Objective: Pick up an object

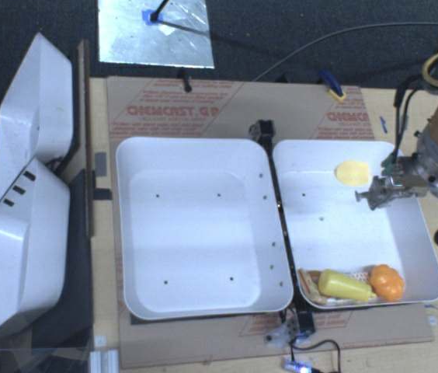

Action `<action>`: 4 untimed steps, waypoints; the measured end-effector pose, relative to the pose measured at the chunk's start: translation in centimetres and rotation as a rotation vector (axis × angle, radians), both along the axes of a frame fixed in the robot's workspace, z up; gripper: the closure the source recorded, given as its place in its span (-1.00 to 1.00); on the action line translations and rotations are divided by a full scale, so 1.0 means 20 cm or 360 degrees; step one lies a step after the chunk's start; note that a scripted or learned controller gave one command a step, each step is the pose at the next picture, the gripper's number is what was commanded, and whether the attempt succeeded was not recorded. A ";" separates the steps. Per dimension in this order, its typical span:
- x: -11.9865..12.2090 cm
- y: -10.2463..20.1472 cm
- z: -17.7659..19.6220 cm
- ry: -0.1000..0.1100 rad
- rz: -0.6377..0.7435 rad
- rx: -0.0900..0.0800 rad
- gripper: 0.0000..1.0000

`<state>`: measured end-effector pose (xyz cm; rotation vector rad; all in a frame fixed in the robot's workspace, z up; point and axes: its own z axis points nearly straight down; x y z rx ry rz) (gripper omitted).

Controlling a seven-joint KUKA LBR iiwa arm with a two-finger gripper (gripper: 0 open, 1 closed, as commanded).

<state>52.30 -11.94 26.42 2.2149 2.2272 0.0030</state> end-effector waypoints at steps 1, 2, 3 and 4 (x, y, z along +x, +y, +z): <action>0.04 0.22 -0.07 0.0003 -0.0001 0.0000 1.00; 0.09 0.43 -0.11 0.0002 -0.0002 0.0000 1.00; 0.14 0.73 -0.10 0.0001 0.0000 0.0001 1.00; 0.18 0.94 -0.14 0.0003 -0.0003 0.0000 1.00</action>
